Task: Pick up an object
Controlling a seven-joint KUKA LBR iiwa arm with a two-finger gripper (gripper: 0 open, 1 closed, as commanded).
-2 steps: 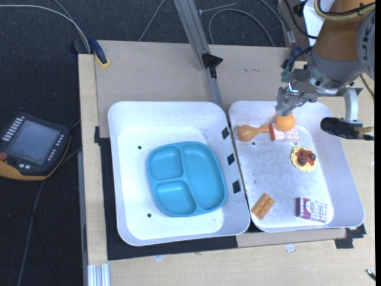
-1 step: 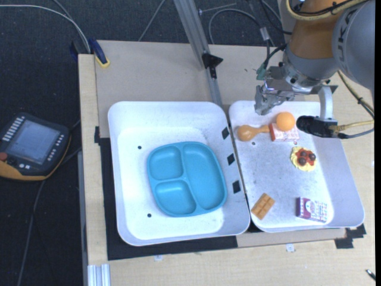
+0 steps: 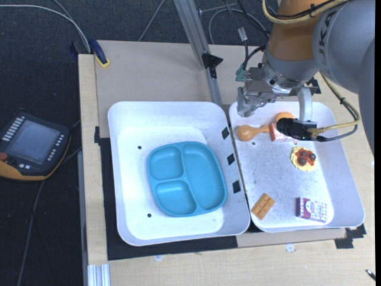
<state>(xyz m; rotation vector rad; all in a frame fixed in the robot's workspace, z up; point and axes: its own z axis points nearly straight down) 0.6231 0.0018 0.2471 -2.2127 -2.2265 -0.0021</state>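
Fingers hang over the far-left corner of the right-hand shallow white bin, close to the wall btwn the two bins.

Nearest candidate is the tan bulb-and-stem toy, prob. wood or plastic. It lies flat just on the near side of the fingers, almost under them. Its long axis runs roughly left-right in the camera view, w/ the fat bulb closest to the fingers and the thin stem pointing off to their right. My read: the grasp turns on a short drop plus a small shift toward the near edge, closing across that axis at the neck. Only one arm, so no choice there.

Fingers' state: can't tell open vs closed from this angle. Nothing visible btwn them, and no contact w/ the toy is evident.

Other stuff, all farther off:
- Small orange rounded piece, to the fingers' right.
- Yellow tart w/ red berries, further right and nearer.
- Orange-brown cracker block and purple-white small box, well away by the near edge.
- Blue three-compartment plate in the left white bin, well apart to the fingers' left.
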